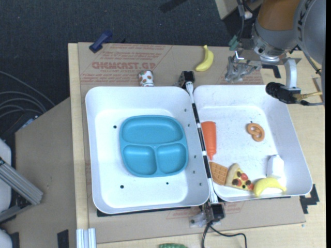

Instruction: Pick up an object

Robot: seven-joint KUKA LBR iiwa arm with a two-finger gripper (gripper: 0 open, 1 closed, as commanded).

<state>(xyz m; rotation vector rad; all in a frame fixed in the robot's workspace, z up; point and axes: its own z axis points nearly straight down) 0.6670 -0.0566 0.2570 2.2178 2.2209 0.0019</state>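
Observation:
The right bin [289,123] holds an orange carrot [208,138] against its left wall and a pretzel [255,132] near the middle. Along its near edge lie a waffle [219,173], a pizza slice [239,177], a yellow banana [269,186] and a white block [275,165]. My gripper [238,71] hangs just beyond the far rim of the right bin, above the bench board, apart from all these items. Nothing is seen in its grasp.
The left bin [98,112] carries a blue divided plate [153,144]. On the board behind the bins lie a second banana [205,60], a small spotted toy [147,78] and a blue piece [100,41]. A black clamp [186,78] sits where the bins meet.

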